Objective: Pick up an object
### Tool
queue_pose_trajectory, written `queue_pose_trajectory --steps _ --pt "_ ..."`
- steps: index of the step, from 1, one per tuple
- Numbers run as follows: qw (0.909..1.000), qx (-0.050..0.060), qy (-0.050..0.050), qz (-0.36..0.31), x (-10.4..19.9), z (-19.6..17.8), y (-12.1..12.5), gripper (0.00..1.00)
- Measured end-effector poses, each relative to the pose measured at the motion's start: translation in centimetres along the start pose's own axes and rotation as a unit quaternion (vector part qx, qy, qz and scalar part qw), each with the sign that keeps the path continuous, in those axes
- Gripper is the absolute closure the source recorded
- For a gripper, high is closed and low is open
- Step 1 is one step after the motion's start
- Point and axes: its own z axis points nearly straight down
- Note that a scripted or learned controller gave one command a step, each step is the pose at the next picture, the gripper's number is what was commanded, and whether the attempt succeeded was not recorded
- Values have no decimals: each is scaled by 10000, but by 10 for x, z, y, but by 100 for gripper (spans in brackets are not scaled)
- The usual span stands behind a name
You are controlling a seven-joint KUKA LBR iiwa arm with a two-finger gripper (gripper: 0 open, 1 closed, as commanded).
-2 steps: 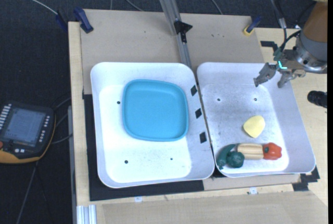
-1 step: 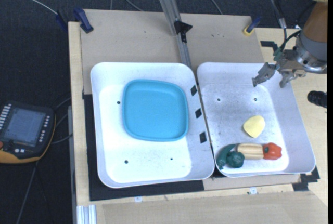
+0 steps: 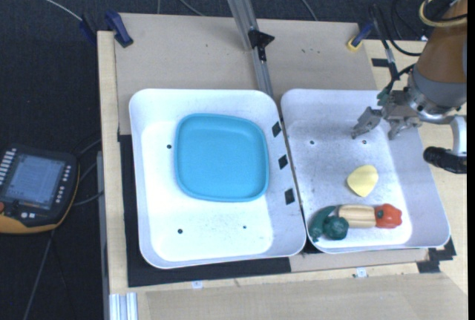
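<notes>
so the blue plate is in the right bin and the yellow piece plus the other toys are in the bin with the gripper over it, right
Not quite. The camera view shows the blue plate in the left bin, not the right one. The rest holds: the yellow piece and the other toys lie in the right bin, with the gripper over it.

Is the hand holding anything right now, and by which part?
Nothing is held: the hand hangs open above the right bin, apart from the yellow piece.
</notes>
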Motion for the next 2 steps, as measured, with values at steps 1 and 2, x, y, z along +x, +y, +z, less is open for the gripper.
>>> queue_pose_trajectory --steps 1,2 --pt "10000 0 0 -2 0 52 -1 0" --pt "10000 -30 -6 -6 0 39 1 100"
